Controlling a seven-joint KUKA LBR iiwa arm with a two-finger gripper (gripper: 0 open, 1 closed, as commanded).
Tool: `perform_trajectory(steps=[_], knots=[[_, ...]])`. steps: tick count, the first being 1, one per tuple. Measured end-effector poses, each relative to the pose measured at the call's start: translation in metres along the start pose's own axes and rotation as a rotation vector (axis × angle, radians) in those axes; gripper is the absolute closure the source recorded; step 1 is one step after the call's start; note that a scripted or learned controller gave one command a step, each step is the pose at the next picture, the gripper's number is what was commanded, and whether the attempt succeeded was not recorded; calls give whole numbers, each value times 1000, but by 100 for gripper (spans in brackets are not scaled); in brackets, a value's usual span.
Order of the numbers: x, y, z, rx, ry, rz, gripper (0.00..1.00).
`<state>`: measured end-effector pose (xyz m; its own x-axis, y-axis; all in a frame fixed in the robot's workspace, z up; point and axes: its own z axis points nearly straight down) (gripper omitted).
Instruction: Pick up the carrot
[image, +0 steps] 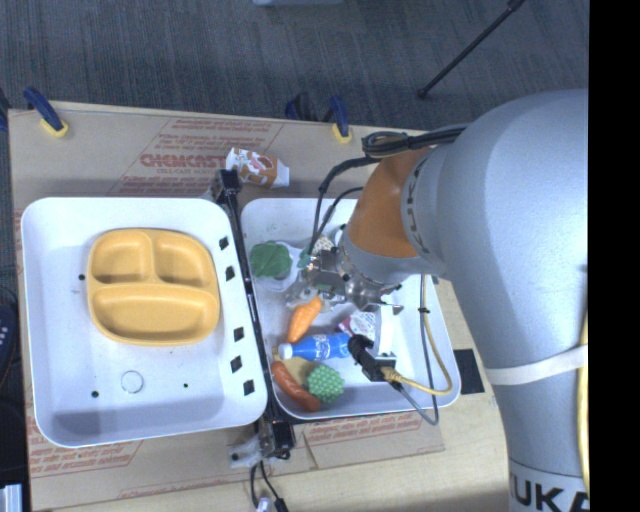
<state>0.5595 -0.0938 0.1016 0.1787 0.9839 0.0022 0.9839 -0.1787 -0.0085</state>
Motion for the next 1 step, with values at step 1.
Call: perform_trajectory(steps=[1], knots=[[7, -16, -123, -6, -2, -7, 100]])
